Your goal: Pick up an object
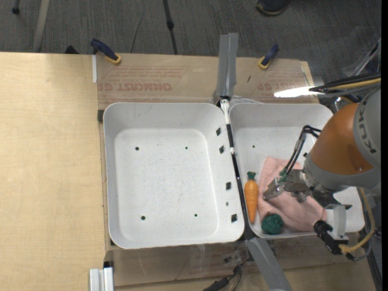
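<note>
The right bin holds a crumpled pink cloth, an orange carrot with a green top lying along the bin's left wall, and a dark green ball at the front edge. My gripper hangs low over the pink cloth's left part, just right of the carrot, reaching in from the right. The metal fingers point left and down toward the cloth. I see nothing clearly held between them.
The left bin sits beside the right one, joined by a grey divider bar. Clamps hold cardboard at the back. A wooden bench top lies to the left.
</note>
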You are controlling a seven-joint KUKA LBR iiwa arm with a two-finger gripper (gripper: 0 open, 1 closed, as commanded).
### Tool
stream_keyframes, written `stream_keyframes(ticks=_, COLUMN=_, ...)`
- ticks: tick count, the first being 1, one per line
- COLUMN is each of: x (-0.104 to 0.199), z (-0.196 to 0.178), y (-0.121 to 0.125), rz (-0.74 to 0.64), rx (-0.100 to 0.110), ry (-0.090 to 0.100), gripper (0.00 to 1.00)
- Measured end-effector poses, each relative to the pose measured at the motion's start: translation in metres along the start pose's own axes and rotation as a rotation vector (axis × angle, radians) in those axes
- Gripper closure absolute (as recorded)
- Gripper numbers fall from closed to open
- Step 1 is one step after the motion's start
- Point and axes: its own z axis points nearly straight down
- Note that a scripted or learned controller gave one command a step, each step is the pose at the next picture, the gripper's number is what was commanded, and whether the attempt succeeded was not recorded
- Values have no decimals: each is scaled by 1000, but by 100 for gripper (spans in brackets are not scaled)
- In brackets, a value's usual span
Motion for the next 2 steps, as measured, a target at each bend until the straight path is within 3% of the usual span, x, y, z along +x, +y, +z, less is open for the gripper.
stream_keyframes(ticks=1, x=-1, z=-8, y=0, rz=2, rx=1, ry=-1, gripper=100)
stream_keyframes(ticks=2, x=-1, z=-8, y=0, rz=2, rx=1, ry=-1, gripper=0)
